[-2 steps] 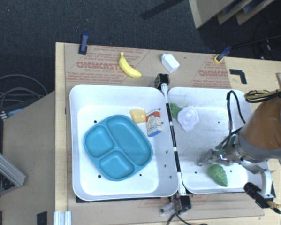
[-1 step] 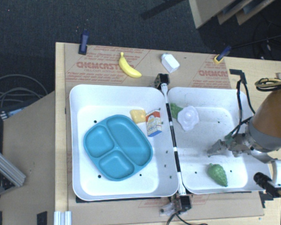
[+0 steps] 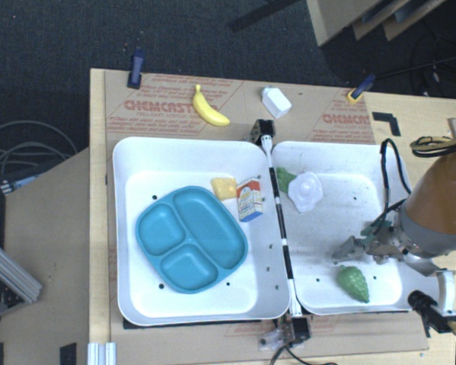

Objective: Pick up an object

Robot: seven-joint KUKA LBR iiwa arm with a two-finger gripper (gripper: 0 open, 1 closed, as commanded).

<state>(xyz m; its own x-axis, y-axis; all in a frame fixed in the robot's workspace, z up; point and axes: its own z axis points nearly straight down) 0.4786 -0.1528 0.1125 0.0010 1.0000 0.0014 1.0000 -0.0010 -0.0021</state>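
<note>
The gripper (image 3: 348,253) is hanging low in the right bin (image 3: 330,156), fingers spread with nothing between them, closing in on the green object (image 3: 354,283) lying just below them, needing a short drop.

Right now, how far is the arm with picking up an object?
Done: the gripper is low in the right bin, just above the green object. In hand: nothing shows between its fingers. Left: grasp and lift. The blue tray, the yellow block and the small carton lie in the left bin.
</note>
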